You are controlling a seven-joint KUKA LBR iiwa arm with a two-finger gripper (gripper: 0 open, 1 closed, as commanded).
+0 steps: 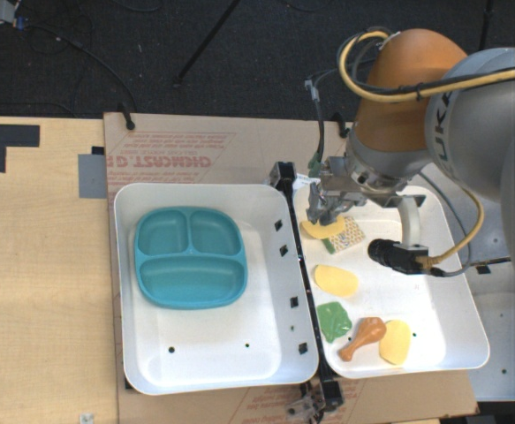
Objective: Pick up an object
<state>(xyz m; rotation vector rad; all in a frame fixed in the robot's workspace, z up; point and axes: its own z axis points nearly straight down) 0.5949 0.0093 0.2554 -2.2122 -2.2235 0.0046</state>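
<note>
At upper left of the right bin (469,347), the pincer (325,216) is set down over a yellow piece (321,230).
The yellow piece is seen directly beneath the tips, touching them or nearly so, beside a patterned card (352,234); whether it is clasped cannot be told. Further pieces are laid toward the lower frame: a yellow oval (337,280), a green block (333,320), a drumstick (363,337).

So I count two white bins (206,374), one teal tray (189,257), three yellow food pieces (336,280), one green piece (333,320), one drumstick (362,337), and one patterned card (352,233). One gripper (325,208) too.
</note>
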